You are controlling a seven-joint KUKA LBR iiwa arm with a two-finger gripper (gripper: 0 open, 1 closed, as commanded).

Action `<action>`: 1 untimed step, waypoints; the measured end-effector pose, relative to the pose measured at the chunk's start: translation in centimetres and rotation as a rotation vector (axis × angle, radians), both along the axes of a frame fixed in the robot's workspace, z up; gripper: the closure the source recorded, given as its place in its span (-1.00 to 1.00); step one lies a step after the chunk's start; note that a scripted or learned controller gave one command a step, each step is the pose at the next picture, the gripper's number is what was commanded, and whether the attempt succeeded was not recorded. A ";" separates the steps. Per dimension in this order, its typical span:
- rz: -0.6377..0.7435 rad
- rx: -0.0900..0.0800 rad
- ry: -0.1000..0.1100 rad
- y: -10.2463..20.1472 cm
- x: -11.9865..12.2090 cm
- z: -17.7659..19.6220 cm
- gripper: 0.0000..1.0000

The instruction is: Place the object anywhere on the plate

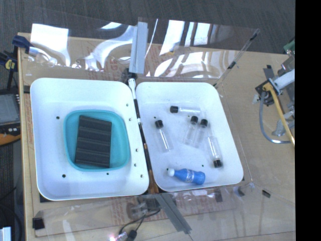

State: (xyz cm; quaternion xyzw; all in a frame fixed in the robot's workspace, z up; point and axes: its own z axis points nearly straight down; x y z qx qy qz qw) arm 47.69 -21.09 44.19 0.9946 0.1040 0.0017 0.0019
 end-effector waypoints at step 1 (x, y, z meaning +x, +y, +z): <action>0.000 0.000 0.000 0.0 0.0 0.0 -1.00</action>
